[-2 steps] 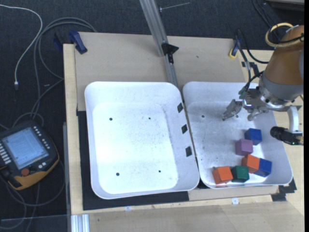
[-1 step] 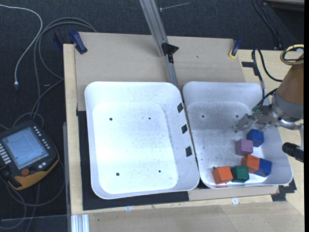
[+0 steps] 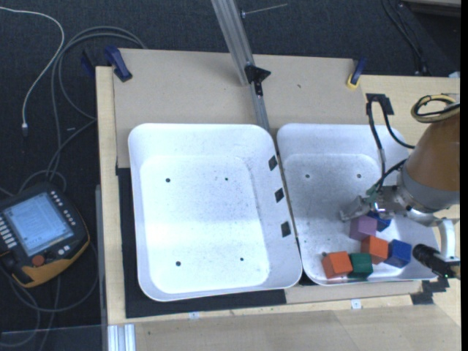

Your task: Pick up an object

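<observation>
Camera view shows the gripper (image 3: pixel 363 212) low in the right bin (image 3: pixel 322 148), just above the purple block (image 3: pixel 362 228). Whether it is parted or closed, I cannot tell. Nothing looks lifted yet, so the pick remains to do.

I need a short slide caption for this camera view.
KUKA arm's gripper lowered over purple block among coloured blocks in right bin.

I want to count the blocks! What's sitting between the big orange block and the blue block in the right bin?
In the camera view, a small green cube sits between the large orange block and the blue cube.
</observation>
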`<state>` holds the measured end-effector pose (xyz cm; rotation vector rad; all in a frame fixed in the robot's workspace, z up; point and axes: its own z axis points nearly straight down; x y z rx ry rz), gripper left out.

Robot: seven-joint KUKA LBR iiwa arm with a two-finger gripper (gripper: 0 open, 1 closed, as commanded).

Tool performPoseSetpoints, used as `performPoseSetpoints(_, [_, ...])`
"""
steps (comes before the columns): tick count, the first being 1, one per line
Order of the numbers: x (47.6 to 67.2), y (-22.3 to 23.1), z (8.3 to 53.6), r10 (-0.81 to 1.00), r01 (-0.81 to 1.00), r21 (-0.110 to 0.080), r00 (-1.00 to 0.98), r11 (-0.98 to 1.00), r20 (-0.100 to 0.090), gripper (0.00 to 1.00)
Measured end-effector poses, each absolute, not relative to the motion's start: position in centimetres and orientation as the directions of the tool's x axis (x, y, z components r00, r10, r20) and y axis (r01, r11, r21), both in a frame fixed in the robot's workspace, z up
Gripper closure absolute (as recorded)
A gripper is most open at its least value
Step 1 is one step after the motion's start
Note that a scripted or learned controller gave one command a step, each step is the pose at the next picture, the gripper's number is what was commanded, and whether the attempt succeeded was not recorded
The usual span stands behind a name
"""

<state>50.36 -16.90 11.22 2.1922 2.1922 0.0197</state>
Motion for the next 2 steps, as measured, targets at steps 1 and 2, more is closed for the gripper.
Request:
performPoseSetpoints(1, [48.5,-13.4,10.2,1.0,1.0,0.006,-0.003,0.003,0.001,0.0])
performPoseSetpoints(2, [51.2,-11.1,10.0,1.0,1.0,0.003,-0.004,0.004,0.0,0.0])
